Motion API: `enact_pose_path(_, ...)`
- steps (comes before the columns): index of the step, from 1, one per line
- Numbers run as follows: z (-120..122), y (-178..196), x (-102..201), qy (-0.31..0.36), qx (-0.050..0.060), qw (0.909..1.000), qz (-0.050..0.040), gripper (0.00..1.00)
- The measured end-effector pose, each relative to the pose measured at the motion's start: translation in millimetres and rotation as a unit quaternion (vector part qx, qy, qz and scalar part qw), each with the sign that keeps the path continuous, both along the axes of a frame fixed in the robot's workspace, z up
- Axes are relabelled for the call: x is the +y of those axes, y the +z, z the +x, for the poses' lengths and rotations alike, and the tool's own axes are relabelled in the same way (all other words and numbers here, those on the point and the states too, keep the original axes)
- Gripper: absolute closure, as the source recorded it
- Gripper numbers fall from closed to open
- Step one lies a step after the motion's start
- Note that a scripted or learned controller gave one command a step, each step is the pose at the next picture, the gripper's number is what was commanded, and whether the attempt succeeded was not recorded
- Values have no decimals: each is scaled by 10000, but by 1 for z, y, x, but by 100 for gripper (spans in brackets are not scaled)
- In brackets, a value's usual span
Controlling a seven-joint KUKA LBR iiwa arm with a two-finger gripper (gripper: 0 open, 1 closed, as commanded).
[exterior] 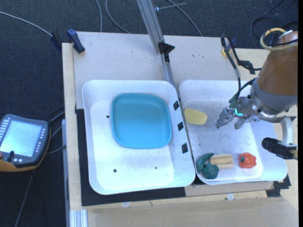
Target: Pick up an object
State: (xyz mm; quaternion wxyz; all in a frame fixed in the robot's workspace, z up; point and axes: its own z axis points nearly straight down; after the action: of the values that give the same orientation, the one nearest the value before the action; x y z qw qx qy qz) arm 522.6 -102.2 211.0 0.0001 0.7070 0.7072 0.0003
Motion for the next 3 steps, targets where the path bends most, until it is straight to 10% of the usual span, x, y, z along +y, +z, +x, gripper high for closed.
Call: enact_pose_path(3,-11,-90,-6,-2,20,10000,1,0)
